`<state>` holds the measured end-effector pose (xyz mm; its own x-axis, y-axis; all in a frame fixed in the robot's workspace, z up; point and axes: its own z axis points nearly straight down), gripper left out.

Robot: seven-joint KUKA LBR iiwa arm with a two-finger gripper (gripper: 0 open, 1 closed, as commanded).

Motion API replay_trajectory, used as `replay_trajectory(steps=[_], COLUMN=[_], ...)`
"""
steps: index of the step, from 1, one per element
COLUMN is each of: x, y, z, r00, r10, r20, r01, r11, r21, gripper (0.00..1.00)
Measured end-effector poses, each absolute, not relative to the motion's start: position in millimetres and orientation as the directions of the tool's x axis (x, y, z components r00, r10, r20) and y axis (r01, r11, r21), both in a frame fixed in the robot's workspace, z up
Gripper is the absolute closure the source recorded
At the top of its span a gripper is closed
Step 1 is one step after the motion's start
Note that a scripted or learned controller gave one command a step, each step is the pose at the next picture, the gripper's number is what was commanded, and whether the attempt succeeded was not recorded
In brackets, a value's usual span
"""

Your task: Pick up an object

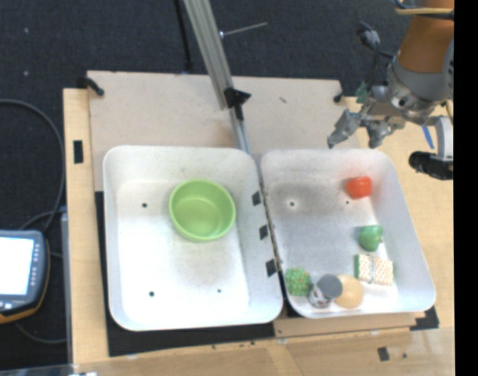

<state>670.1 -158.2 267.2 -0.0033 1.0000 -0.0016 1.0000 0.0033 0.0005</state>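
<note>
While the gripper [356,134] hangs above the far edge of the right bin [317,171], its two fingers look spread apart with nothing between them, so no object is taken yet. From where I stand the likeliest pick is the red ball [359,186], lying alone in the far part of that bin, well apart from the rest and nearest the gripper. It looks small, rounded and light, perhaps a toy fruit; a smooth skin like that may slip, so I would close across its middle, straight down from above. Being nearly round, it has no long axis that I can make out, and it points no particular way. Nearer the front lie a green piece [370,237], a checked block [375,270], a pale ball [349,292], a grey disc [327,288] and a green knobbly ball [298,280], crowded together against the near wall, where fingers would find little room. The block seems to lie longways across the bin, though it is too small to be sure. A green bowl [202,209] sits upright in the left bin [137,288].
</note>
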Motion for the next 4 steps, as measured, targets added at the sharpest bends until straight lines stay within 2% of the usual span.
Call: replay_trajectory(steps=[1,2,4], x=[669.9,662.8,661.4], y=[-158.8,-152.3,-163.5], z=[267.2,214.9,115.8], r00=[-0.003,-0.002,0.001], r10=[1.0,1.0,1.0], r20=[-0.003,-0.002,-0.003], r01=[1.0,1.0,1.0], r11=[0.003,0.002,-0.001], r21=[0.0,-0.004,-0.005], gripper=[0.0,0.0,0.0])
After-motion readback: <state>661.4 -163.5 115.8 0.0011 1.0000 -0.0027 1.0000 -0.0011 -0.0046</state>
